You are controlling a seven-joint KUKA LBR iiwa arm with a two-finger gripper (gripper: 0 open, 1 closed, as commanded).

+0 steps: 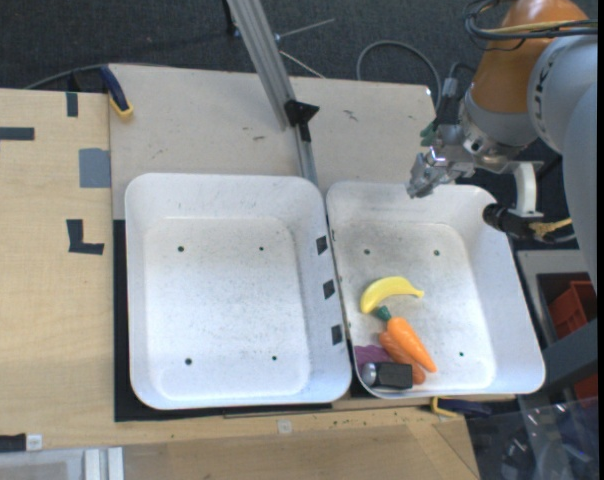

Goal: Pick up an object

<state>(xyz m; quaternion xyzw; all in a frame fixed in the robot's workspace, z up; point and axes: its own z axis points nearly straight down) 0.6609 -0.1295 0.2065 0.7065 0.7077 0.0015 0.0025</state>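
A: Where are the things to pick up?

B: In the right shallow white plastic bin [502, 298], near its front-left corner. A curved yellow toy banana [390, 292] lies just above a tapered orange toy carrot [406, 342], with a small dark blocky item [393, 375] at the rim.

A: And the arm?

B: The grey metal tool [424, 181] hangs over that bin's back edge, well apart from them. I cannot tell its state.

A: Best approach?

B: Probably the banana: smooth, rounded, least crowded. Descend straight, straddling its narrow width. The left bin [152, 268] sits on the pale worktop [202, 118].
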